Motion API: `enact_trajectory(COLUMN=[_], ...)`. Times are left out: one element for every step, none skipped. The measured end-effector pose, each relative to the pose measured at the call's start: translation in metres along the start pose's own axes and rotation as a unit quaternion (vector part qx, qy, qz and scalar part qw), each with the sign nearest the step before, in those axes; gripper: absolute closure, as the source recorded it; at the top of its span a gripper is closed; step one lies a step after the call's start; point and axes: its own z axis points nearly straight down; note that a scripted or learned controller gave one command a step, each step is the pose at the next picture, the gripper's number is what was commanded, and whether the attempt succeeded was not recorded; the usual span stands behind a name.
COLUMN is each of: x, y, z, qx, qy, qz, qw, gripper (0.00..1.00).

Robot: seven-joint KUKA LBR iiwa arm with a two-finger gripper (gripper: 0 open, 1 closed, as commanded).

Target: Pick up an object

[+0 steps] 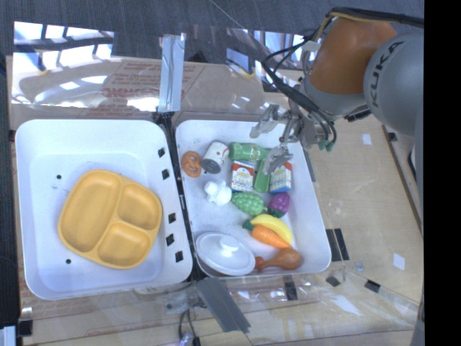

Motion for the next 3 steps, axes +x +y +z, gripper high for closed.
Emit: enact_trajectory(x=[0.072, 0.126, 0.121], y=[-0.012, 0.009, 0.011], z=[0.098, 0.1, 0.088], qx=[0.0, 0.004, 0.005], qy=[-0.004, -0.014, -0.019], qz=[-0.05, -0.047, -0.052], qw=[0.9987, 0.9988, 0.9984], gripper=[0.0, 0.0, 1.0])
